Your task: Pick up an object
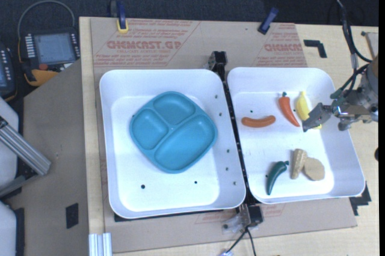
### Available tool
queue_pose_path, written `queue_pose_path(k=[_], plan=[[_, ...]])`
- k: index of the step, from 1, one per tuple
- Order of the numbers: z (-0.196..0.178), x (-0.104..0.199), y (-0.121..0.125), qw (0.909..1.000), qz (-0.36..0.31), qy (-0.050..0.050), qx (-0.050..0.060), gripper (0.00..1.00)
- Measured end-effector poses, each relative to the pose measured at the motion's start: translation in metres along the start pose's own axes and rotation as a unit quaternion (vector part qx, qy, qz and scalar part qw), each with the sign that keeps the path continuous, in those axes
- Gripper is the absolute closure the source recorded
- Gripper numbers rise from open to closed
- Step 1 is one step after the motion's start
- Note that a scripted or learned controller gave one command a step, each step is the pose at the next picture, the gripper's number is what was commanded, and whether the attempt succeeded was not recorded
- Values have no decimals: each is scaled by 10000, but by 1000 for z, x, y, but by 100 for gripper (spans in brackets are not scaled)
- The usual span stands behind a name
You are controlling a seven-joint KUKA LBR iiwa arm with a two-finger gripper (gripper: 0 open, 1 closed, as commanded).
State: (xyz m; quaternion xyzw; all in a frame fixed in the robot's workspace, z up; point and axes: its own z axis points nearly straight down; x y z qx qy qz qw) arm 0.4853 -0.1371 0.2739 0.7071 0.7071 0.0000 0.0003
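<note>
Yellow toy banana (302,106) at three o'clock looks light, stiff and slippery; grab its middle. Pincer (314,119) touches it; open or closed, I cannot tell.

Sat over the right bin's (258,83) right side, the claw (314,121), with the yellow toy piece (302,106) touching or just beside it on the left. Next leftward lay the carrot (287,110), then farther left the sausage (258,122), all within the same bin. Below the claw, toward the near rim, rested the bread pieces (305,166) side by side, with the pepper (276,175) just left of them. Well apart to the left, beyond the divide between the bins, lay the divided plate (173,139) in the middle of the left bin (111,128).
</note>
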Motion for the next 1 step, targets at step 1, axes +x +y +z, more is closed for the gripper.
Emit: queue_pose_path(k=[1], plan=[[57, 11, -2, 10000, -2, 15, 39, 0]])
